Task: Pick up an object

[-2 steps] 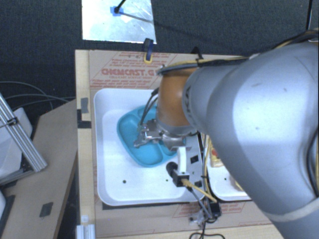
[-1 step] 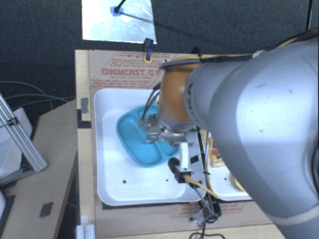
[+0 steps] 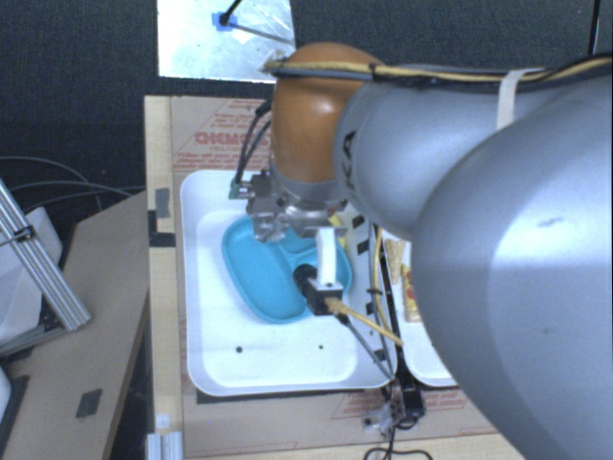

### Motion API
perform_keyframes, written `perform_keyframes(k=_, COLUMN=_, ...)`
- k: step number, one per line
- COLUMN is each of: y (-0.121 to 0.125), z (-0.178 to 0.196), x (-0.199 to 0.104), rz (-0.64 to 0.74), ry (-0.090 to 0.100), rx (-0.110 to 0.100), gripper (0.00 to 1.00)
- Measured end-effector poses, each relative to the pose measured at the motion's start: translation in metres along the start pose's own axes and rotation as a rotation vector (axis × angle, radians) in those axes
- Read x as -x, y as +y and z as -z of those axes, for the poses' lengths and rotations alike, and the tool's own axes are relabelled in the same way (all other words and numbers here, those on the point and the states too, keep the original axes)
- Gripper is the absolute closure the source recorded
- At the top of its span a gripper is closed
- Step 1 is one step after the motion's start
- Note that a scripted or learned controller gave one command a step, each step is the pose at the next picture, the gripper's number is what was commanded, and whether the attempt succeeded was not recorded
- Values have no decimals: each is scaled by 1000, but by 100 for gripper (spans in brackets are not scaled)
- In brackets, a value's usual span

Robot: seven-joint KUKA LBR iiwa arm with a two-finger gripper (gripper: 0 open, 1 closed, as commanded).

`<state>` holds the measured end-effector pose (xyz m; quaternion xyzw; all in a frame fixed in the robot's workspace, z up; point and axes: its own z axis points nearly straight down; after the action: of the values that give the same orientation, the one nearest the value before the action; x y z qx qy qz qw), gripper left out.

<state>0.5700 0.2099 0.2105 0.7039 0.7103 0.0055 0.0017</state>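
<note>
A light blue oval dish (image 3: 261,274) lies in the left white bin (image 3: 206,257), towards its middle. The arm comes in from the right and its orange band (image 3: 311,113) sits above the bin. My gripper (image 3: 280,230) hangs down from the wrist onto the far right part of the blue dish. The gripper body hides its fingertips and the dish's far right rim. A white and black attachment (image 3: 324,274) on the wrist overlaps the right side of the dish.
The large grey arm link (image 3: 498,228) covers most of the right bin (image 3: 431,367). Cables run down between the bins to the front edge. An aluminium frame (image 3: 38,266) stands at the left, off the bench.
</note>
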Motion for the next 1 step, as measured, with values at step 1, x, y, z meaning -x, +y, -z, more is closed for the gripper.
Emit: perform_keyframes(k=1, y=-54, z=38, x=21, rz=-9, ry=-6, rx=-13, gripper=100)
